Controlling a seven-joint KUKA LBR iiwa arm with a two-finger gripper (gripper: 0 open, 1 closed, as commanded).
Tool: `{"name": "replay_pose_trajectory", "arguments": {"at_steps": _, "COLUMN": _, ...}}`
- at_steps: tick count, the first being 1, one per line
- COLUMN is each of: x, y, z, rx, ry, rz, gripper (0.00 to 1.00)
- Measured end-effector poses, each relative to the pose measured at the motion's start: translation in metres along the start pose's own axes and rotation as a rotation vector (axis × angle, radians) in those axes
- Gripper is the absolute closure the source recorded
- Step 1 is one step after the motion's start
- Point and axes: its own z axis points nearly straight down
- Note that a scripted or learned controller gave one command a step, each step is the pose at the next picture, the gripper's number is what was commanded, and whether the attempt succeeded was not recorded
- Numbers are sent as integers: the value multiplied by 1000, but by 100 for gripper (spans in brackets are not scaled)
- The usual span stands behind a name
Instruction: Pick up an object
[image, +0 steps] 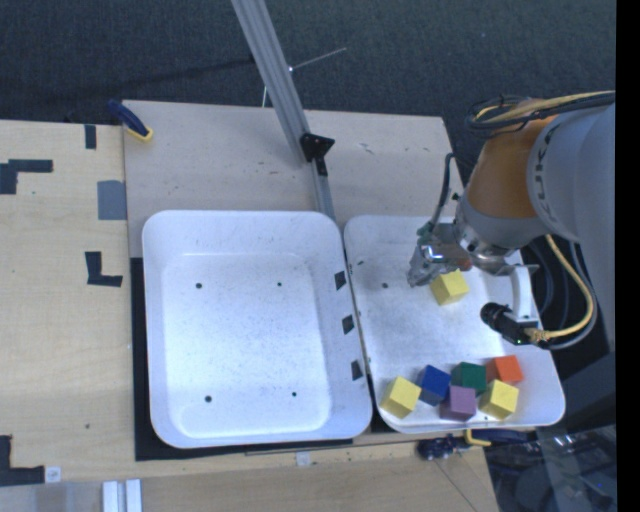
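Tool (428, 262) low — arm reaching in.

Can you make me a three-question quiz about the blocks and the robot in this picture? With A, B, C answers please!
1. Where is the lone yellow block?
A. in the right bin, just beside the tool
B. in the left bin
C. on the wooden bench

2. How many blocks sit bunched at the right bin's near edge?
A. two
B. six
C. ten

3. What is on the floor of the left bin?
A. a purple block
B. a pile of blocks
C. just small dark dots

Answers:
1 A, it lies on the right bin's floor next to the tool.
2 B, two yellow, one blue, one green, one purple, one orange.
3 C, the white floor shows dots.
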Motion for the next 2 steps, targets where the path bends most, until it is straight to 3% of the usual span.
{"name": "replay_pose_trajectory", "arguments": {"at_steps": 1, "x": -3, "y": -5, "z": -60, "rx": -2, "ry": 0, "rz": -1, "gripper": 100}}
{"name": "replay_pose_trajectory", "arguments": {"at_steps": 2, "x": -2, "y": -5, "z": -68, "rx": 3, "ry": 1, "rz": -1, "gripper": 100}}
